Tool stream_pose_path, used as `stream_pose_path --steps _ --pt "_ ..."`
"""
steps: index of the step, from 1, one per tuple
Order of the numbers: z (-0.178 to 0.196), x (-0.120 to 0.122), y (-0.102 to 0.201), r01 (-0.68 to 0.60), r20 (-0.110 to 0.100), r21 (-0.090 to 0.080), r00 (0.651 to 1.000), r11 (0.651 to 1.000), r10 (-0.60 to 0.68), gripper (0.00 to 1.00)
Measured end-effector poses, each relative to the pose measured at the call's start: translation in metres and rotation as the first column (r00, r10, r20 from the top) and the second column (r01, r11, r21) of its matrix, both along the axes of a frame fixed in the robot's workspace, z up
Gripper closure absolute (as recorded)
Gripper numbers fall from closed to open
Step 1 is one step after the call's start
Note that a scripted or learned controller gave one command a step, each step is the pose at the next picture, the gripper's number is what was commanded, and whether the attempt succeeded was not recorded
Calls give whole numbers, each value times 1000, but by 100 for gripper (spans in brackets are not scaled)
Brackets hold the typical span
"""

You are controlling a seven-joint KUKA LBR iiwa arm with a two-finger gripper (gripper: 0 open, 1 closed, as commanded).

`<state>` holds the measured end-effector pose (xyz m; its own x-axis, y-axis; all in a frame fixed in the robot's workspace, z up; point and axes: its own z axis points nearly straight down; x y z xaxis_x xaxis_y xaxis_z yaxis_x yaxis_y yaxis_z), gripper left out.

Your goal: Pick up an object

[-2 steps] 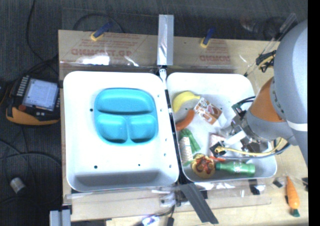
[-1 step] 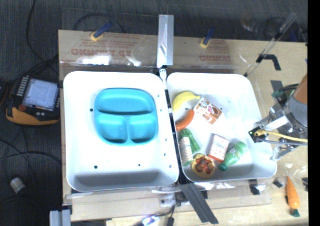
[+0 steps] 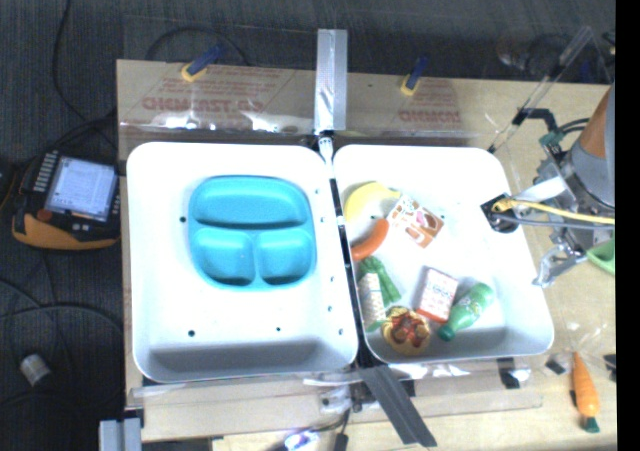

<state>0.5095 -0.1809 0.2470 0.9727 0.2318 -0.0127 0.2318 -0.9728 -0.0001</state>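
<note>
- The arm (image 3: 598,174) reached in from the right, with its wrist end low at the right rim of the right bin (image 3: 470,171).
- The view did not show whether the jaws were open or closed. Nothing was seen between them.
- All candidate objects lay in the left and front parts of the right bin, well apart from the wrist end. Bare white bin floor lay between them.
- A yellow piece (image 3: 362,201) sat against the dividing wall, with an orange sausage-shaped piece (image 3: 370,237) touching its front edge.
- A white and red packet (image 3: 415,221) lay just beside those two.
- A green and white piece (image 3: 378,284) lay nearer the front, also close to the dividing wall.
- A small carton (image 3: 438,294) lay crowded between a green bottle (image 3: 468,307) and a round red and yellow piece (image 3: 405,329).
- The left bin (image 3: 140,239) held a blue divided tray (image 3: 252,231).
- An orange carrot-shaped piece (image 3: 585,394) lay on the tabletop (image 3: 585,339), outside the bins at the front right.
- A handheld screen unit (image 3: 70,194) lay on the floor, left of the tabletop.
</note>
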Motion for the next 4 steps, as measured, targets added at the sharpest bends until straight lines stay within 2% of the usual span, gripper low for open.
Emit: stream_pose_path --steps 1,2,3,4 --pt "-12 -28 -19 4 -2 1 1000 1000 -4 0" --pt "-90 -28 40 -42 -3 6 999 999 42 0" --pt "-75 1 52 33 -1 1 999 999 -33 0" --pt "-132 -20 -26 -2 -2 4 1000 1000 2 0"
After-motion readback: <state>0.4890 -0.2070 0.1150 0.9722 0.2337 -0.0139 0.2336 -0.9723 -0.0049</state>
